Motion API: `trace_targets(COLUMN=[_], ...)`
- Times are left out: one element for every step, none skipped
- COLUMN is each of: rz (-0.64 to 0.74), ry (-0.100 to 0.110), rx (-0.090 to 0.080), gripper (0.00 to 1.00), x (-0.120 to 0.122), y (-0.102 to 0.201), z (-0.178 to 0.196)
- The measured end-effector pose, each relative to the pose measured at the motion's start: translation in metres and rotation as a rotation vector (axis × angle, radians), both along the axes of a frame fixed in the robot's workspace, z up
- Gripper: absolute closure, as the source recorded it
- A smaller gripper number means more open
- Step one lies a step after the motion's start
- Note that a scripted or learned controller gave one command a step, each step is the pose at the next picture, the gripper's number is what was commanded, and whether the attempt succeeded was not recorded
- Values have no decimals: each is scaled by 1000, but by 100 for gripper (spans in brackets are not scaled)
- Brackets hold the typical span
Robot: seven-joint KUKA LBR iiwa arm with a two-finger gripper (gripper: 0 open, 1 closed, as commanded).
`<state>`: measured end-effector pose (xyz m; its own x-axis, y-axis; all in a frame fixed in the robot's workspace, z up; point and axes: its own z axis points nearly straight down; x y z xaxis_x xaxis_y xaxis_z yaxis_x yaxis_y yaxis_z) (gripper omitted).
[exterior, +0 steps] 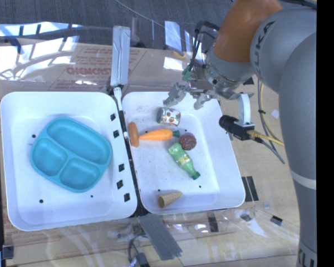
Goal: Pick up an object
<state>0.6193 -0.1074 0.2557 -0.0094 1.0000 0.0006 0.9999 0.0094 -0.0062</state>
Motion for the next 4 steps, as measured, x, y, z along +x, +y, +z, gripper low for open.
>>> trace_targets(rz=[23,141,145,-69], ry=[-22,-5,-3,-6], rx=[-3,0,0,-1], gripper=[0,0,100,100], x=[1,38,38,32], y=[-57,-55,-54,8], z=[-145,-164,-154,-77])
